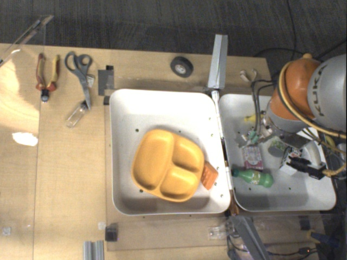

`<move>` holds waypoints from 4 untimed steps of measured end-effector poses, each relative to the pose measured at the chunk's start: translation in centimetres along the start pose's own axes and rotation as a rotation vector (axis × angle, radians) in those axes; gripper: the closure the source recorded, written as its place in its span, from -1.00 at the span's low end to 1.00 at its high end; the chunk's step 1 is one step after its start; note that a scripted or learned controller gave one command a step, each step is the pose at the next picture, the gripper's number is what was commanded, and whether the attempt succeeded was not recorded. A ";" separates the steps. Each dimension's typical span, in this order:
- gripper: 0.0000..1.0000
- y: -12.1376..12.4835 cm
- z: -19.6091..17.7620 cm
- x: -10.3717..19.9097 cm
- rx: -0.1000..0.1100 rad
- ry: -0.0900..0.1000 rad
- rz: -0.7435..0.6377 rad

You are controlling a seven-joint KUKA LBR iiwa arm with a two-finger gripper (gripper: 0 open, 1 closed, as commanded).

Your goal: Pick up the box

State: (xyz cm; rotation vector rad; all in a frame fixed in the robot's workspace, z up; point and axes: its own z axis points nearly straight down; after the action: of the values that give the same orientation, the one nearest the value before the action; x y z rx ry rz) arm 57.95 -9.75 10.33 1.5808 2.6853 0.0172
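Yellow plastic dominates the left bin (124, 112): a divided food tray (168, 164) with three compartments lies upside down or at a slant near the bin's middle. Just beside its right edge, touching or nearly touching it, sits a small orange box (209, 176), tilted and resting close to the bin's right wall.

Over the right bin (320, 199) hangs the arm (320, 99), grey with its orange band, coming in from the right. Its gripper (255, 136) points down over the far left part of that bin, well apart from the orange box and separated from it by the wall between the two bins. Cables and the wrist hide its tips, so whether they are spread or pressed together I cannot tell, and nothing can be seen caught between them.

Beneath the gripper lies a small pinkish packet (252, 157), and nearer still a green bottle (252, 176) lies on its side.

On the wooden bench (54, 199), to the far left, rest red-handled pliers (45, 75) and grey scissors (81, 75). A black tape roll (181, 66) sits beyond the left bin.
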 end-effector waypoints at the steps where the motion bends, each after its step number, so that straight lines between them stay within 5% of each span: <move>1: -1.00 0.0 0.0 0.0 0.001 0.000 0.000; 2: -1.00 -1.4 1.3 0.0 0.009 0.009 -0.106; 3: 1.00 -1.0 0.0 -0.2 -0.002 -0.001 -0.106; 4: -1.00 -1.0 0.0 -0.2 -0.002 -0.001 -0.106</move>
State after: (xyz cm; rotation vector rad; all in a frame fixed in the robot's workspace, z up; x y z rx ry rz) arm 57.18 -10.44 10.34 1.4347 2.7632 0.0172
